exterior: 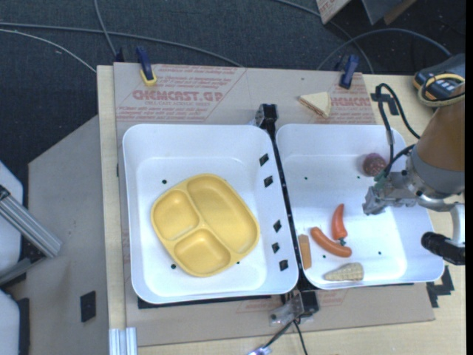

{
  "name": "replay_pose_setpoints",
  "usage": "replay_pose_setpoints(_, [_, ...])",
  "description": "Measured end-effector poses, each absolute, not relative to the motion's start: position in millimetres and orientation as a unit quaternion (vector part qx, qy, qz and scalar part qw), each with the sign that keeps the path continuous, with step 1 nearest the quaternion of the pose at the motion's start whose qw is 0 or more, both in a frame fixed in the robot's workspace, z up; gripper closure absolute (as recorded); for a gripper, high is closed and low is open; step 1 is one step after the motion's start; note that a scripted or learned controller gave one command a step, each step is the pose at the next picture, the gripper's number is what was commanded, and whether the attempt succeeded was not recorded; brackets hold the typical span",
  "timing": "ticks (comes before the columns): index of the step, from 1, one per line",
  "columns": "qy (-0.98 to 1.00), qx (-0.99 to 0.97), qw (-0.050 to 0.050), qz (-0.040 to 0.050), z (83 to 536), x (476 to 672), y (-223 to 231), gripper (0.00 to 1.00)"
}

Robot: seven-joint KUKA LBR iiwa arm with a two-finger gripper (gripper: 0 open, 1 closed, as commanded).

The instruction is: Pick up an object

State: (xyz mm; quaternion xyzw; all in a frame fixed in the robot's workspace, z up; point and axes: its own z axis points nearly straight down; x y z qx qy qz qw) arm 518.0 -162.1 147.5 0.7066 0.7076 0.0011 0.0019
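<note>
1. Sausage (330,242), orange and lying flat in the right bin (414,268), sits just below and to the left of the tool (375,200), apart from it; nothing is touching it.
2. The tool hangs over the right bin, reaching in from the right on the grey arm (436,150); its tip is too small and dark here, so I cannot tell how wide it stands, and nothing shows in its grip.
3. A red chilli (339,221) stands nearly upright just left of and below the tool, its lower end close to the sausage.
4. A dark reddish ball (373,163) rests just above the tool, near the bin's far wall.
5. A small orange stick (304,251) lies further left of the tool, along the bin's left wall; a pale corn-like piece (344,273) lies below the sausage, near the front wall.
6. Well left of the tool, the left bin (140,198) carries a yellow divided tray (205,224), tilted a little in its place.
7. Above the tool and to the left, outside the bins, a sandwich wedge (316,103) sits on the desk (185,91) with its printed cardboard.
</note>
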Motion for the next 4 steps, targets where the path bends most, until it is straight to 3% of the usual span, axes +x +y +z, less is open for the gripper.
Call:
replay_pose_setpoints(2, [0.708, 0.707, 0.003, 0.0016, 253.9, 520.3, -170.0, 1.00])
replay_pose_setpoints(4, [0.709, 0.705, -0.001, 0.0008, 257.7, 528.5, -66.0, 1.00])
